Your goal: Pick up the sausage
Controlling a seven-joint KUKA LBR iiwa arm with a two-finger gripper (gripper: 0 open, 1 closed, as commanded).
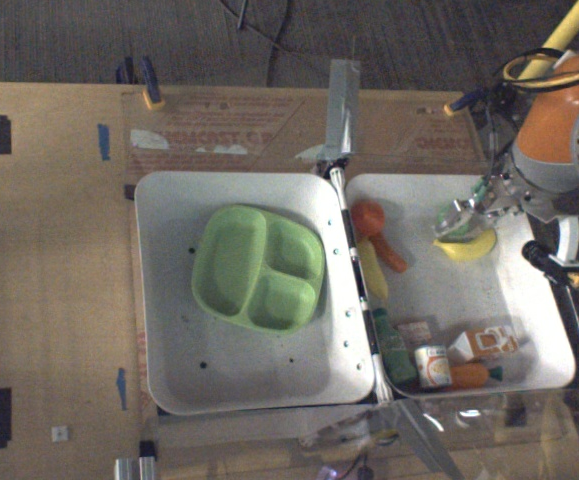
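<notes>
Since the small carton and the can crowd the near edge of the right bin, the sausage, which I take to be the reddish-orange length farther back by the left wall, lies free to reach. Farther right, the gripper hangs low over a banana, well apart from the sausage. I cannot tell whether its grip is wide or closed.

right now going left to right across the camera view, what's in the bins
green plate → corn → sausage → can → banana, gripper above it → carton
</notes>
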